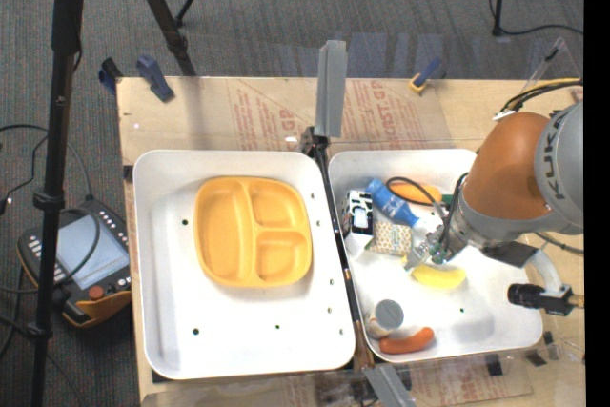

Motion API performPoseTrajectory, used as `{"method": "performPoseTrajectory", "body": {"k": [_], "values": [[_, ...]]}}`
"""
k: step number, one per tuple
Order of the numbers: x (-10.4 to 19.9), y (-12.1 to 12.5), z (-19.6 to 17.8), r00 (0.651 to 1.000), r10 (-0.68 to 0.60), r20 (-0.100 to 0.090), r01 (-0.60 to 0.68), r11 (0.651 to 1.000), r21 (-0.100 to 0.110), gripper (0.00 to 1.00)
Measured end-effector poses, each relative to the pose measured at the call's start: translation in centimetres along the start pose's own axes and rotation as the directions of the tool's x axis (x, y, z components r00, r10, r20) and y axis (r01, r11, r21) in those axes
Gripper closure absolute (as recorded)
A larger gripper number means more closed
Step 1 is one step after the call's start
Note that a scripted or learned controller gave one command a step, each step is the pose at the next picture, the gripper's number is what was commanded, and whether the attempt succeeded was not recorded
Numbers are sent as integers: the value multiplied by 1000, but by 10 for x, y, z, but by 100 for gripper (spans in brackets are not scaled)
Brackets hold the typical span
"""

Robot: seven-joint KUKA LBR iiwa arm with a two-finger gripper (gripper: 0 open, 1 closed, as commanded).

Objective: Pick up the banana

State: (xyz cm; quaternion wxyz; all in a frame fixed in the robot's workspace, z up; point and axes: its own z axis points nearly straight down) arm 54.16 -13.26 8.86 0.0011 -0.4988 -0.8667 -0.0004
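Observation:
The yellow banana (440,277) lies in the right bin (496,324), right of its middle. My gripper (432,250) hangs over the banana's upper left end, coming down from the orange wrist band (510,172). The gripper's tip is at or just above the banana; whether they touch is unclear. Part of the banana's top edge is hidden behind the gripper.
Close by in the right bin are a patterned packet (393,236), a blue bottle (393,203), a black and white item (359,211), a grey disc (388,312) and an orange-red sausage shape (408,340). The left bin (162,319) holds a yellow divided plate (254,231).

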Motion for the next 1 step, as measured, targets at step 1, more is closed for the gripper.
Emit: {"method": "performPoseTrajectory", "body": {"k": [1], "values": [[44,79,-98,939,344,1,-344,939,1,100]]}}
